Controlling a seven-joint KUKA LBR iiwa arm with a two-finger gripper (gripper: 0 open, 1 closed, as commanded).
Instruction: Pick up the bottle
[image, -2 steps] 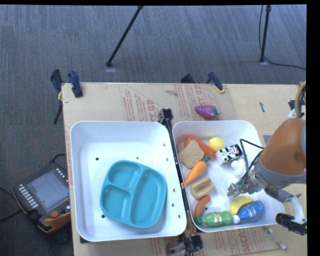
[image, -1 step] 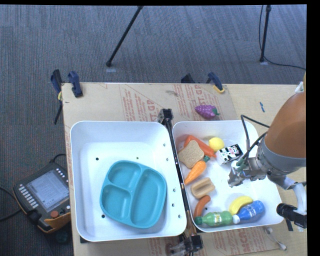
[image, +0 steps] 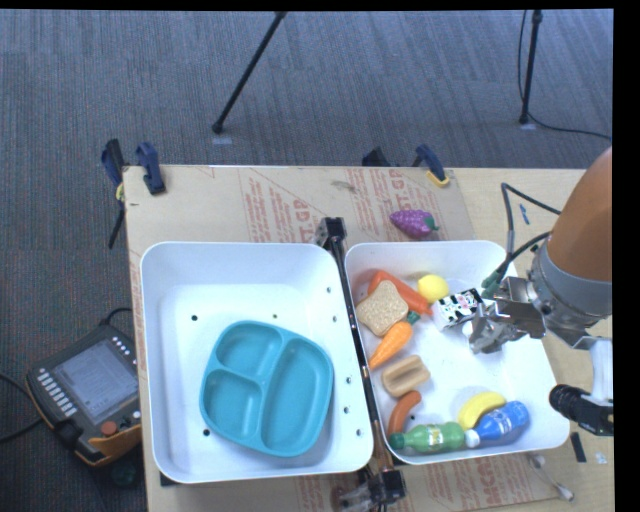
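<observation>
The green bottle (image: 432, 437) lies on its side at the right bin's (image: 450, 250) front edge. It looks like light, slick, rigid plastic, so grab across its middle. Gripper (image: 488, 335) hovers mid-bin; can't tell how open it is.

A robotics lab: clamps (image: 150, 168) pin a board (image: 290, 205) at twelve o'clock, tripod legs (image: 245, 75) on carpet (image: 100, 80), teach pendant (image: 90, 395) at eight o'clock.
</observation>
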